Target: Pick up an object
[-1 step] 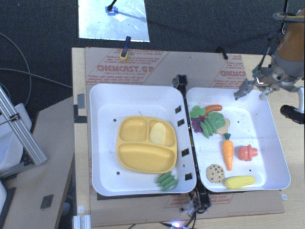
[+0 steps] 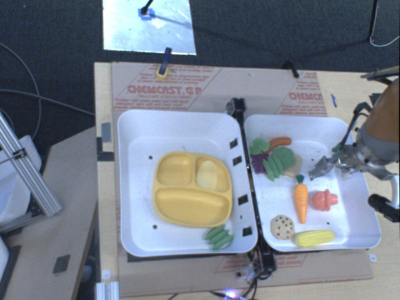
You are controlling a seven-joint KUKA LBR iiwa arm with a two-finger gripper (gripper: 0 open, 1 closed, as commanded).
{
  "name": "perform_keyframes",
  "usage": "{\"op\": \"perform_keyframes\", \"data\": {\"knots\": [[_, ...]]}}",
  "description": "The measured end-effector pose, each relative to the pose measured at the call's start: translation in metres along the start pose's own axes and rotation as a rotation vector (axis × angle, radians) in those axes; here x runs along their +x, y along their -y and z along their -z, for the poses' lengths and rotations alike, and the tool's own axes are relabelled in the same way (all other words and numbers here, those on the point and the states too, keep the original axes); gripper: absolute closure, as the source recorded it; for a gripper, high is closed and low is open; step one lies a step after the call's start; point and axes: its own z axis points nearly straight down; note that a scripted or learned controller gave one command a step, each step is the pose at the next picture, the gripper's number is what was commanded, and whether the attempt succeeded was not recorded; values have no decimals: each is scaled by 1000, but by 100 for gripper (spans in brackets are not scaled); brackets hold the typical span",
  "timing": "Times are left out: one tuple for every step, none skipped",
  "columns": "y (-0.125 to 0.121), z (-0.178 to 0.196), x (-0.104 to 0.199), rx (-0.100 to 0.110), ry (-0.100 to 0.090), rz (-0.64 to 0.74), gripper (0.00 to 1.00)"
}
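Observation:
My gripper (image 2: 319, 167) hangs over the right bin (image 2: 359, 230), reaching in from the right. It is open with nothing between its fingers. Just below it lie an orange carrot (image 2: 301, 202) and a red strawberry-like toy (image 2: 324, 200). To its left sit a green leafy toy (image 2: 282, 159), purple grapes (image 2: 259, 164), another green leaf piece (image 2: 259, 147) and an orange sausage (image 2: 279, 142). A speckled cookie (image 2: 282, 227) and a yellow corn cob (image 2: 314, 237) rest near the bin's front edge.
The left bin (image 2: 134, 186) holds a yellow divided plate (image 2: 190, 189) and green pea pods (image 2: 219, 236) at its front right. A black-clipped divider (image 2: 244, 167) runs between the bins. The arm's grey body (image 2: 381, 136) rises over the right bin's right wall.

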Motion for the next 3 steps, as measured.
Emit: {"op": "perform_keyframes", "data": {"knots": [[76, -40, 14, -3, -1, 2, 0], [36, 8, 67, -17, 2, 14, 0], [75, -40, 23, -7, 3, 0, 0]]}}
